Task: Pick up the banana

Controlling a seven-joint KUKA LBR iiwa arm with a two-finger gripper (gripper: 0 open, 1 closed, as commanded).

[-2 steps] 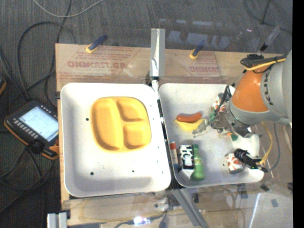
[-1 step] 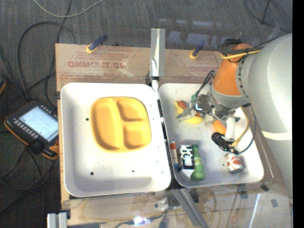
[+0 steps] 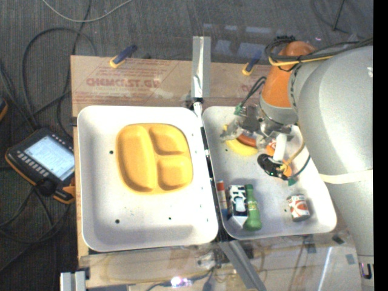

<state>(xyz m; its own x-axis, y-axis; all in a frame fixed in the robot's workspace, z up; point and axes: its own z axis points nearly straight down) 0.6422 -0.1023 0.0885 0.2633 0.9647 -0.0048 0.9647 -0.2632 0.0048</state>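
Gripper (image 3: pixel 250 132) sits low in the right bin (image 3: pixel 315 223), at its upper part, directly over the banana (image 3: pixel 242 148). Finger state: cannot tell. Banana lies on the bin floor, partly hidden beneath the gripper. Left bin (image 3: pixel 97 223) holds 1 yellow tray (image 3: pixel 154 156). Can (image 3: pixel 297 207) and green bottle (image 3: pixel 252 211) lie near the right bin's lower edge.

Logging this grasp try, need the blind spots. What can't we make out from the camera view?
- Hand: its own body and wrist cover the fingers from above, so open or shut is not readable.
- Banana: only a yellow sliver shows beneath the hand; contact cannot be judged.
- Small can: label too small to read.
- Right bin: the arm covers its far right corner.
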